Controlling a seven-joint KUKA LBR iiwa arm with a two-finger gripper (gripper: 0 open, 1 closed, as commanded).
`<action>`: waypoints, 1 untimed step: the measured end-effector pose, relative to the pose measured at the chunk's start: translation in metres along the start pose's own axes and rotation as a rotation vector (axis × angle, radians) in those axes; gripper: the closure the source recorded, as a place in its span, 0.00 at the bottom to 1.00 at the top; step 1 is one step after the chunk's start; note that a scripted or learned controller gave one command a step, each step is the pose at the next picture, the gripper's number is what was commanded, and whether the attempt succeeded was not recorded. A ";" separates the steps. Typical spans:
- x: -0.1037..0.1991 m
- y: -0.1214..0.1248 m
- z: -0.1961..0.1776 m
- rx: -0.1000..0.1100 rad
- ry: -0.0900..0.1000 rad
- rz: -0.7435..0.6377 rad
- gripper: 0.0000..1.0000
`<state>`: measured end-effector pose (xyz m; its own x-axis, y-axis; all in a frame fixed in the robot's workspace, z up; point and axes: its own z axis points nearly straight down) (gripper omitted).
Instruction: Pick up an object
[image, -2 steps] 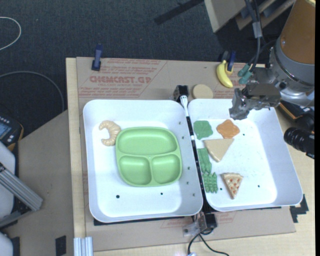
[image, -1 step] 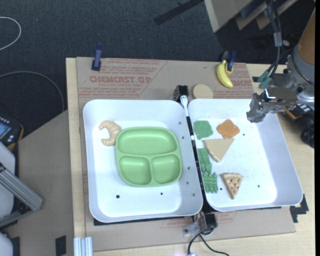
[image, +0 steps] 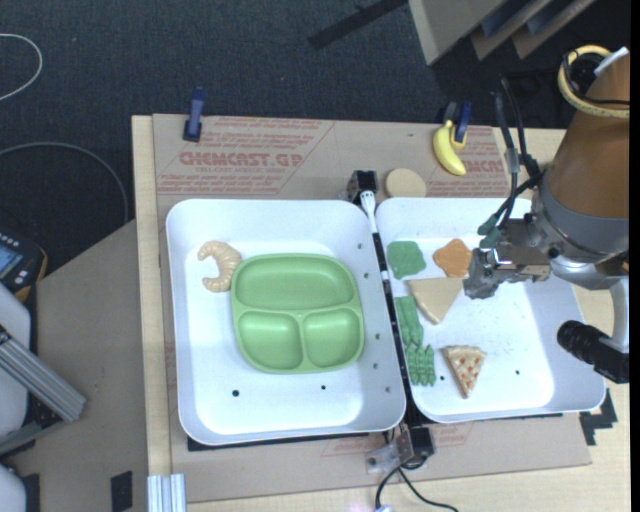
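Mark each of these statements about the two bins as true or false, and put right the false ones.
1. A green divided plate lies in the left bin. True.
2. The croissant sits inside one of the plate's compartments. False: it lies on the bin floor beside the plate's upper left corner.
3. The pizza slice is in the right bin. True.
4. The banana lies in the right bin. False: it rests on the board behind the bins.
5. The tool hangs over the left bin. False: it is over the right bin, close to the tan wedge and the orange piece.
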<state>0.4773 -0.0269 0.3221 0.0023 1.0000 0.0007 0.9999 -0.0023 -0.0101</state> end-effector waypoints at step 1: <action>0.049 0.002 -0.058 -0.017 0.000 -0.008 1.00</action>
<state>0.4799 0.0217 0.3799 -0.0054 1.0000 0.0010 1.0000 0.0054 0.0070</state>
